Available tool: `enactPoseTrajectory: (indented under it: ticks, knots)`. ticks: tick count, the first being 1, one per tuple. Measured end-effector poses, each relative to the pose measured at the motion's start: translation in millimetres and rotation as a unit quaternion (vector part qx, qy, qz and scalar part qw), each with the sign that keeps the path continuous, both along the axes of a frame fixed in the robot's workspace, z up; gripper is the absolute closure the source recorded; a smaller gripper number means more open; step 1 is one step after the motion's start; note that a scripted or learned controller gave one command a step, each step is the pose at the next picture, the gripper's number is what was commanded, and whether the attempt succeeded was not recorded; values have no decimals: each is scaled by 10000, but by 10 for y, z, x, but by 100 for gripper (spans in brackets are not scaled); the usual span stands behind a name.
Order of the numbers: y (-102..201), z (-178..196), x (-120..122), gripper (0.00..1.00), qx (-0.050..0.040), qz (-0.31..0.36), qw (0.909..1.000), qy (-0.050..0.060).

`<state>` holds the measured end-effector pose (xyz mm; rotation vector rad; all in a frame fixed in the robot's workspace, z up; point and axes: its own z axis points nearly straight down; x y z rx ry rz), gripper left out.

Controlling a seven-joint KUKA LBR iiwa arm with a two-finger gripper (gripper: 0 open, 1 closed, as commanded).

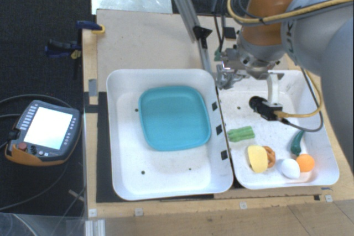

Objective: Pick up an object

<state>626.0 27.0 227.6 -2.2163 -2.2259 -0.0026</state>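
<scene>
Camera view: the gripper, its state not discernible, is poised at the right bin's back-left corner, so it should be lowered squarely over the green block nearby.

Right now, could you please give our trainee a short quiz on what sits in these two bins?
1. True or false: the blue plate lies in the left bin.
2. Which thing lies nearest the divider between the bins? A) green block B) orange ball C) white egg
3. Fill in: the yellow block lies in the ____ bin.

Key: 1 true. 2 A. 3 right; the right bin holds every small item, while the claw hangs over its far left corner.
</scene>
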Motion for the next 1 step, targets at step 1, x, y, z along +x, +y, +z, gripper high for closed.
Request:
enactPoseTrajectory:
  ticks: [1]
  knots:
    - [508, -47, -181, 100, -1, 2, 10000, 3]
